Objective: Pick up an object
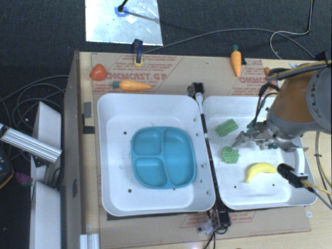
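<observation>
End effector [239, 139] is seen low in the right bin [228, 193], between two green objects [230, 154]; finger opening cannot be told. Either could be nudged aside, leaving nothing grasped.

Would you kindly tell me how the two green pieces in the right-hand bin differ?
The upper green piece is flat and blocky, lying at a slant; the lower green piece is rounder and bumpy. The upper one lies apart from the end effector, the lower one just below it. Both are green and rest in the right bin.

cardboard sheet [155, 69] under the bins | red print — seems to read "CHEMCAST GP" | repeated at right — partly hidden
</observation>
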### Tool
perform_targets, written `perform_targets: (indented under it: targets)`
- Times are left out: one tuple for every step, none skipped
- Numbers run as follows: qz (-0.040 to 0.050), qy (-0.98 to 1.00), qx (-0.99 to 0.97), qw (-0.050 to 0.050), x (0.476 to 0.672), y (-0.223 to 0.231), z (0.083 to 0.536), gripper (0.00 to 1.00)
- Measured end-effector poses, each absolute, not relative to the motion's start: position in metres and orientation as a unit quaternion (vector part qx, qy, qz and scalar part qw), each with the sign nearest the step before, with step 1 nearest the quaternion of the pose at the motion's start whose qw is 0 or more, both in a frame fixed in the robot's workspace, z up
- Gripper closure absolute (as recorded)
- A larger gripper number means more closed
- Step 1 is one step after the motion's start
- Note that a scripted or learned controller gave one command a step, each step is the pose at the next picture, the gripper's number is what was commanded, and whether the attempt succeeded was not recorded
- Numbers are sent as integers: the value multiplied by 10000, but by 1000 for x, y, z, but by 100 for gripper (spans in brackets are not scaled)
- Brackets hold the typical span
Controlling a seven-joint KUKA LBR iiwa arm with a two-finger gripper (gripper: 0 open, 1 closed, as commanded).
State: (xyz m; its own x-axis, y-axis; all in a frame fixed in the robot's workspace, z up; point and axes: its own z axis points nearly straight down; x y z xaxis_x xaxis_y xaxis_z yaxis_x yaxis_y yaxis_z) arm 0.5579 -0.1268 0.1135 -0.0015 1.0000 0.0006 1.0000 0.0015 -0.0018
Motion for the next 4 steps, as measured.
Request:
perform_targets:
  targets:
    - [-11,-7085,-7057,-14,647,-125,106,0]
    - [-52,-7072,-7069,-74,583,-85,93,0]
    - [1,-7074,-7068,3,513,-89,84,0]
    - [-7,-7081,-7061,-14,588,-118,85,0]
